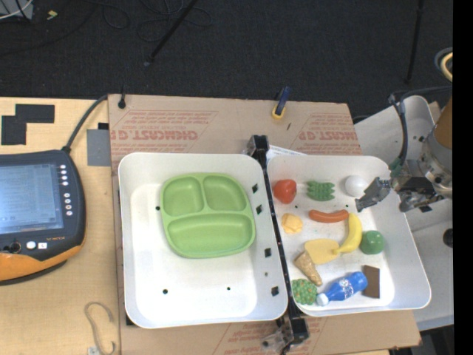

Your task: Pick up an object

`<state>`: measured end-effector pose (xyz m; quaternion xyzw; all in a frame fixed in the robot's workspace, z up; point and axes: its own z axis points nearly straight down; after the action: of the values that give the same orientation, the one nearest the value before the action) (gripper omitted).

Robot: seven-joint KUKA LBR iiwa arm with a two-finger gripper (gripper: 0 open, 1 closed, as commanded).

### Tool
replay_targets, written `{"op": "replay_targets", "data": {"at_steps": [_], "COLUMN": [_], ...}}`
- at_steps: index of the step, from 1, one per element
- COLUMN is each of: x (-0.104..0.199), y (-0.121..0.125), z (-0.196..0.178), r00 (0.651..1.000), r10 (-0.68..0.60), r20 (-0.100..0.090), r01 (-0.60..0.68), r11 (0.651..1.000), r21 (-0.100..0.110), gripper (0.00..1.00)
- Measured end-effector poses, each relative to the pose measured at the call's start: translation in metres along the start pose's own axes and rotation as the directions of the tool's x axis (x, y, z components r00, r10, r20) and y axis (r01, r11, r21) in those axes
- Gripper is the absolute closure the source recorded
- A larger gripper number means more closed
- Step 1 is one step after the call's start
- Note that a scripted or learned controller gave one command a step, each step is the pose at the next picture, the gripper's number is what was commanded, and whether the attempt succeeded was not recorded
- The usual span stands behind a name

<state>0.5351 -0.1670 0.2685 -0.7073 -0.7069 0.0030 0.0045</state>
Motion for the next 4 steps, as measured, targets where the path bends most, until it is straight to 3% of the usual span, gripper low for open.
{"op": "replay_targets", "data": {"at_steps": [1,2,4], "x": [0.000,0.001,0.006], "y": [0.002,-0.003,-0.002], "z": [-0.004,0.060,0.166], "r00": [1.000,1.000,1.000], "r10": [-0.001,-0.002,-0.002], "r20": [0.002,-0.001,-0.001], "r01": [0.001,0.002,0.002], "r11": [1.000,1.000,1.000], "r21": [-0.009,-0.001,-0.005], "gripper": [0.00,0.00,0.00]}}
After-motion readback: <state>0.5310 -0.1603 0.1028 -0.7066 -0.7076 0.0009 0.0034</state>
